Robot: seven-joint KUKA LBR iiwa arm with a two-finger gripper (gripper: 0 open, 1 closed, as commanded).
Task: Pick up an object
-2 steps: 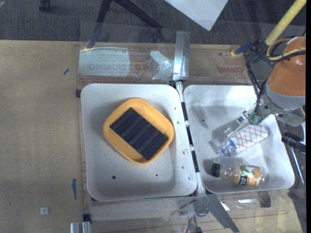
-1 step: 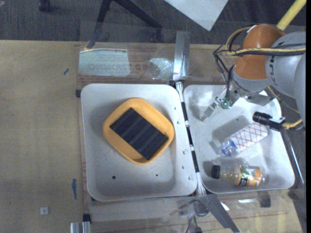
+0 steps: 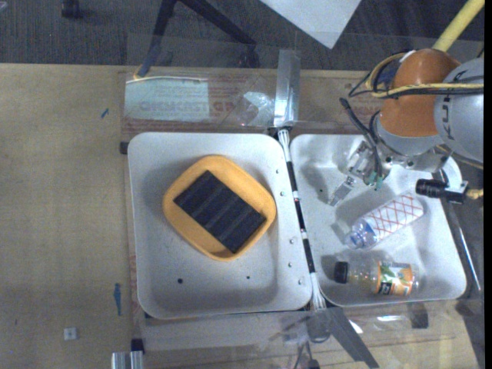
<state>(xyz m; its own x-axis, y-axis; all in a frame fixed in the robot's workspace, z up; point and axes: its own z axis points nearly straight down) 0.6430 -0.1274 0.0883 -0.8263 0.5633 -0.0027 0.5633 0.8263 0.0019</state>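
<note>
The robot arm (image 3: 430,106) enters from the right side of the frame and is cut off by the right edge, so just its wrist section and orange band show. Its gripper (image 3: 350,183) hangs over the upper part of the right bin (image 3: 453,283); the fingertips are small and blurred, and their spacing cannot be made out. The arm covers the bin's upper right corner. At the top of the frame, an office chair base (image 3: 165,6) and a white sheet (image 3: 307,2) are both cut off by the top edge. A yellow rod (image 3: 461,18) runs out of the upper right corner. Print on the labelled strip (image 3: 167,98) above the left bin is too blurred to read.
</note>
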